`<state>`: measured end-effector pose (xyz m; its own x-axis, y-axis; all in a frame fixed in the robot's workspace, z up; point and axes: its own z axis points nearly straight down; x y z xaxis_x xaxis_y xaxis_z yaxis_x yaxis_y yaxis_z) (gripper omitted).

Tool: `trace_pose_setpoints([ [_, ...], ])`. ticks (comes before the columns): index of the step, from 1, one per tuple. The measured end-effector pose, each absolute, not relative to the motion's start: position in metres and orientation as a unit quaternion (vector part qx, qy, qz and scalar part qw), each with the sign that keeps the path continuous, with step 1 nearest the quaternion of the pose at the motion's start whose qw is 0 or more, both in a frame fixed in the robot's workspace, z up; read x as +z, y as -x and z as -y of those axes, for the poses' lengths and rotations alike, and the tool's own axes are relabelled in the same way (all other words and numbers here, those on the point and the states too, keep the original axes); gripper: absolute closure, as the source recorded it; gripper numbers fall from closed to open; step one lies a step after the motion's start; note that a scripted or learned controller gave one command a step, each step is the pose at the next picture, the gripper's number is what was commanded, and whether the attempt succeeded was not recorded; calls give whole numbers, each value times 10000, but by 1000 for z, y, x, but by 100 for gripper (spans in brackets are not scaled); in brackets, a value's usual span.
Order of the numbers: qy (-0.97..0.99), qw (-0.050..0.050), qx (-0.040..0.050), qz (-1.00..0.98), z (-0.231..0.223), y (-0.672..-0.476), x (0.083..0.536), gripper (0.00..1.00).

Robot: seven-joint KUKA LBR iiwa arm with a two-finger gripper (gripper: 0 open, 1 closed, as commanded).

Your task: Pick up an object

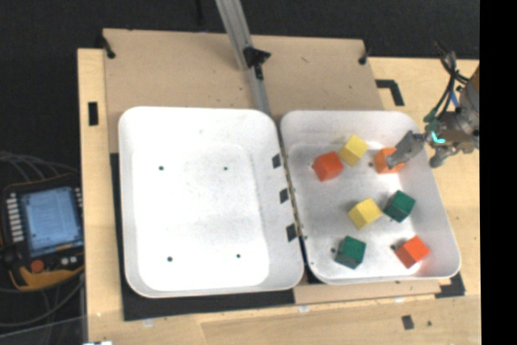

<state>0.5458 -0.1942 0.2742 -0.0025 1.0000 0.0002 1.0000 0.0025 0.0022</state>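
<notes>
At the near edge of the right bin (pixel 367 277) an orange-red cube (pixel 412 250) is sitting at about five o'clock and a green cube (pixel 350 251) at about seven. Further in, a yellow cube (pixel 365 212) and a second green cube (pixel 398 206) are lying near the centre. Beyond them an orange block (pixel 327 166) and another yellow cube (pixel 353 149) are resting towards eleven o'clock. Farthest, at about one o'clock, a small orange cube (pixel 384 161) is lying against the tip of the gripper (pixel 418 148), which is reaching in from three o'clock; whether the claw is gripping it or merely touching it cannot be told. The cube is looking light, rigid and flat-sided, probably best pinched across two opposite faces.
</notes>
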Motion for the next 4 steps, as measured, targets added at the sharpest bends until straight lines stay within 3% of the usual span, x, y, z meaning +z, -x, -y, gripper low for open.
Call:
trace_pose_setpoints([
  [2,-7076,-12,-22,-7066,211,-540,168,0],
  [3,-7066,116,55,-7075,212,-545,134,0],
  [4,-7093,147,78,-7047,213,-547,145,100],
])
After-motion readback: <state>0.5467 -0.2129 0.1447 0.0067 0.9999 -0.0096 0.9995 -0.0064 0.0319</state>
